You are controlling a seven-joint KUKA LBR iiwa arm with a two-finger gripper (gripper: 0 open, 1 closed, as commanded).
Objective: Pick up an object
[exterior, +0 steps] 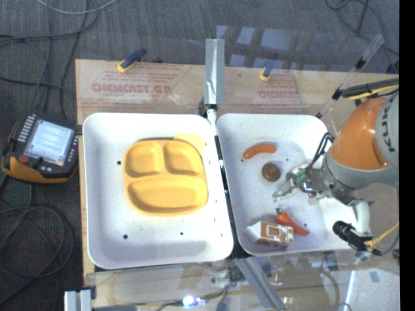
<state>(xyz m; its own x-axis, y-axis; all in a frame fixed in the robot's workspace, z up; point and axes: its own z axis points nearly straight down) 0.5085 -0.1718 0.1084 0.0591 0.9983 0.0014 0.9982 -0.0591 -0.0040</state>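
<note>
End effector point(290, 185) over right bin point(311, 125), fingers spread open, nothing between them. Brown disc point(270, 171) just left of it; sausage point(259, 150) above, carrot point(290, 222) and carton point(271, 232) below. Yellow tray point(166, 176) in left bin point(104, 193).

Arm point(363, 144) low, bent wrist leftward

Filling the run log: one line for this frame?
gripper: over right bin, nothing held | carrot, carton, sausage: in bin | yellow tray: left bin
</note>
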